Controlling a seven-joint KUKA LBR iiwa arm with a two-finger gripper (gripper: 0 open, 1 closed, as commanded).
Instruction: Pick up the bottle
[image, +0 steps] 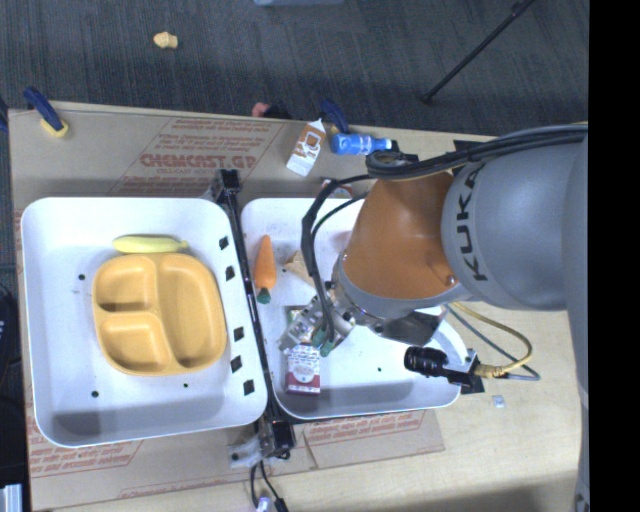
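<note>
My gripper (320, 330) is down in the left part of the right bin (400, 395), under the arm's orange band. Just in front of it lies a small red-and-white labelled item (303, 370) that looks like a little bottle, flat on the bin floor. A greenish object (297, 322) sits right against the gripper's left side, partly hidden by it. I cannot tell whether the gripper touches either one. A blue bottle (352, 145) lies on the bench behind the right bin, outside it.
An orange carrot (264, 266) lies by the right bin's left wall. The left bin (50, 300) holds a yellow divided plate (158, 312) and a banana (150, 243). A small carton (307, 148) lies beside the blue bottle. The arm's bulk covers the right bin's middle.
</note>
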